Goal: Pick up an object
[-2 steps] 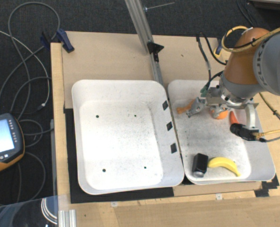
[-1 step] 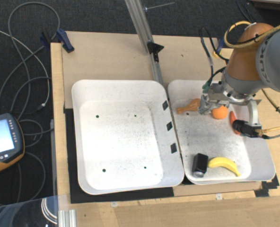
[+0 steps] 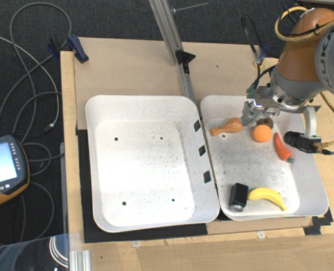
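My gripper point(image 3: 251, 116) hangs between the drumstick point(image 3: 227, 127) and the orange point(image 3: 262, 133); I cannot tell whether my jaws are apart. Descending here, I risk nudging both and gripping neither.

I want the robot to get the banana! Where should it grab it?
Probably across the banana's thick middle, coming straight down from above. It lies flat in the right bin, curved, with thin tapering ends that could slip out. The black object sits close by its left end, so the fingers fit best over the middle, one on each long side.
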Available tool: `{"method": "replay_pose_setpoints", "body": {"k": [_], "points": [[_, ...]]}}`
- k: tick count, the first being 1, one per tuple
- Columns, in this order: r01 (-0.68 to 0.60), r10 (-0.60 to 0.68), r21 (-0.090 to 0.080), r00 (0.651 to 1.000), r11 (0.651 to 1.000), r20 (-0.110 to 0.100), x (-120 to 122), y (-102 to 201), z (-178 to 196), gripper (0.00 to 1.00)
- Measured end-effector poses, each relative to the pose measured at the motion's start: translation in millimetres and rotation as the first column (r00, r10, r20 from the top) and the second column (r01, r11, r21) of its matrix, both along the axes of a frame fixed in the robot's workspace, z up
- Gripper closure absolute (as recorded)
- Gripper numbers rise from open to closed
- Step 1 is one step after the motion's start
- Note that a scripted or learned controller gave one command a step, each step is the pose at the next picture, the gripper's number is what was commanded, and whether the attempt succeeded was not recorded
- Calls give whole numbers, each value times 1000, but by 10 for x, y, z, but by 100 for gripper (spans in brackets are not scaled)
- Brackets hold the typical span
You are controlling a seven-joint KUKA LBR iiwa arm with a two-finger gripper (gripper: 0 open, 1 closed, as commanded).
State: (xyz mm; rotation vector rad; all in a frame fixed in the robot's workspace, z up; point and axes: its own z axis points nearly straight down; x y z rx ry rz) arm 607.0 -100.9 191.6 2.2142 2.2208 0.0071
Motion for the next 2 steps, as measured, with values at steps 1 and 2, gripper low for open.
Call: {"method": "replay_pose_setpoints", "body": {"k": [1, 2], "points": [[1, -1, 0, 1000, 1000, -2, 12, 3, 141, 100], [-3, 3, 2, 1000, 1000, -3, 168, 470, 238, 100]]}}
